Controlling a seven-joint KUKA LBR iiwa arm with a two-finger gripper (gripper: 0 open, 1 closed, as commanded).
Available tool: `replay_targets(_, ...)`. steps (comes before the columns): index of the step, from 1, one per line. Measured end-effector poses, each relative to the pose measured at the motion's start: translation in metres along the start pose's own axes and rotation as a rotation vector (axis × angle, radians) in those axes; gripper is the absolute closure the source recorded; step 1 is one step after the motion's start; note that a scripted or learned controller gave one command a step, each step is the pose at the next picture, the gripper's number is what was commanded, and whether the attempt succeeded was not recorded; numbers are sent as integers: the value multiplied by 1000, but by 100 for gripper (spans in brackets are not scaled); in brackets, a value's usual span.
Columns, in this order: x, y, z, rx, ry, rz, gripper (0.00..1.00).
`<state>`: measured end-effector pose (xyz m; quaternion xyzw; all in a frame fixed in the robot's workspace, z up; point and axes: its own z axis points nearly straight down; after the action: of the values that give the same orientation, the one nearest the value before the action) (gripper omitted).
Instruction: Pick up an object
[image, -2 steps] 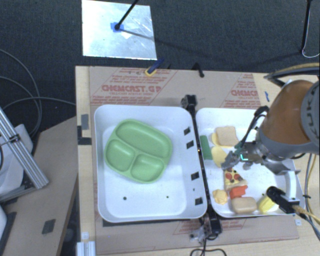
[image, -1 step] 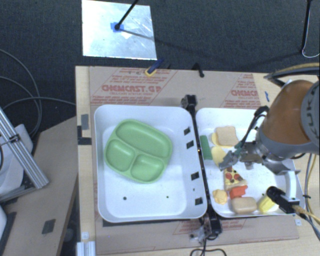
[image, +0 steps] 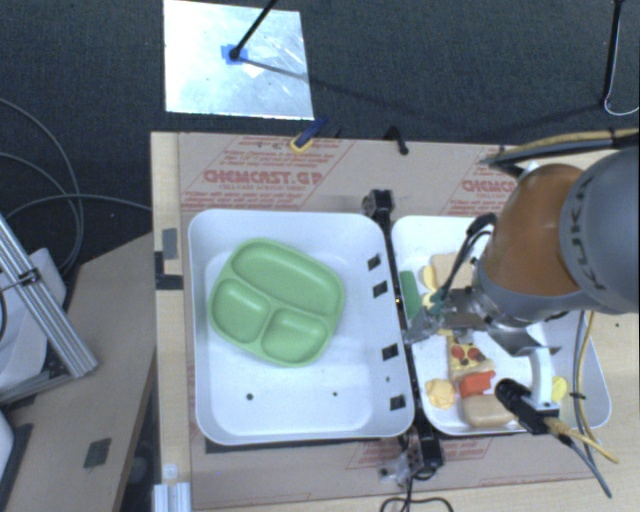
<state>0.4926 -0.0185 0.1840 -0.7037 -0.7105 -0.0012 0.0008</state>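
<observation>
Small toy food pieces (image: 470, 368), red, yellow and tan plastic, lie in the right white bin (image: 597, 400) just below and right of my pincer (image: 425, 325), whose opening I cannot tell from here.

The arm (image: 560, 235) covers much of the right bin (image: 598, 395), hiding whatever lies beneath it, and is cut off by the picture's right edge. The gripper (image: 432, 322) sits low over small toys (image: 468, 368) that are partly covered and hard to identify.
</observation>
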Motion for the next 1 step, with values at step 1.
replay_targets(1,23,-4,-76,-9,-1,2,0)
